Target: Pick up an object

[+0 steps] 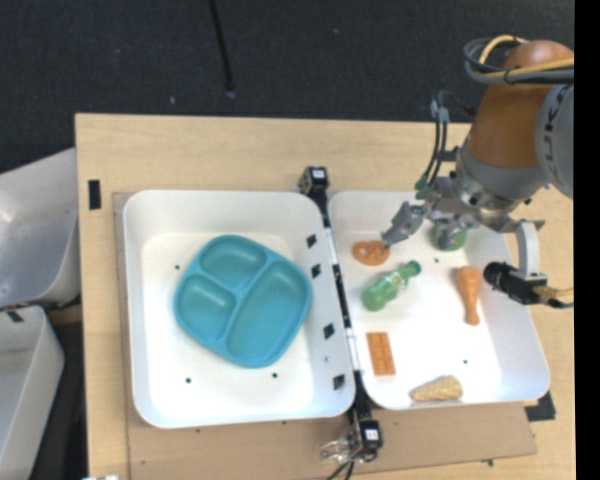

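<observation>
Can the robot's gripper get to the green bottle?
Probably yes. The green bottle lies in the open in the right bin, just below the gripper, with nothing on top of it; the orange piece sits beside it.

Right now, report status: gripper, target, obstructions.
Gripper over right bin, above the orange piece, nothing held. Green bottle lies just beside it. Blue tray sits in left bin.

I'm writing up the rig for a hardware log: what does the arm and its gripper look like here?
The arm has an orange rounded section above a grey wrist, with yellowish and dark cables looped at its top. The gripper is grey metal with slim fingers. A thin cable runs down the wrist's side, and a black fitting juts out beside it.
</observation>
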`<action>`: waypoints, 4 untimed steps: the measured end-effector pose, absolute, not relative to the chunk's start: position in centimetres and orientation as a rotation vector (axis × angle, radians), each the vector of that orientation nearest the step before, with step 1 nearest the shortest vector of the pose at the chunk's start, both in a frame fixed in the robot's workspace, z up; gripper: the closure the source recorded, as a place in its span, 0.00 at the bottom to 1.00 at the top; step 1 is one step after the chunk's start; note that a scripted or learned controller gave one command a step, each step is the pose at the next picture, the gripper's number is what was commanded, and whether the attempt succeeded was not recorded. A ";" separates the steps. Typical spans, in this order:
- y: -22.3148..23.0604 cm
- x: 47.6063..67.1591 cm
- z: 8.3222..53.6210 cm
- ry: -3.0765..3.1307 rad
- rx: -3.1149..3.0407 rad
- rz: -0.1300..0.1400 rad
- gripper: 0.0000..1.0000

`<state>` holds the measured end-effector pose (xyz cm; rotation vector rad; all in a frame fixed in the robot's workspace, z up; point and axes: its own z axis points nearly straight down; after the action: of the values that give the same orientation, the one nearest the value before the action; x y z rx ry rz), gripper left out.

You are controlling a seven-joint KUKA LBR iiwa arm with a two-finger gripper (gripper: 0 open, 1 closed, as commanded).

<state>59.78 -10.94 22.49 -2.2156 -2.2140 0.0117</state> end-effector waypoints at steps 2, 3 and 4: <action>-10.5 59.8 17.1 -2.220 -2.221 0.006 0.00; -10.7 59.8 11.1 -2.225 -2.230 0.001 0.00; -10.9 60.3 10.8 -2.228 -2.237 -0.013 0.00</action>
<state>60.35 -10.93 10.81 -2.2368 -2.2280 -0.0134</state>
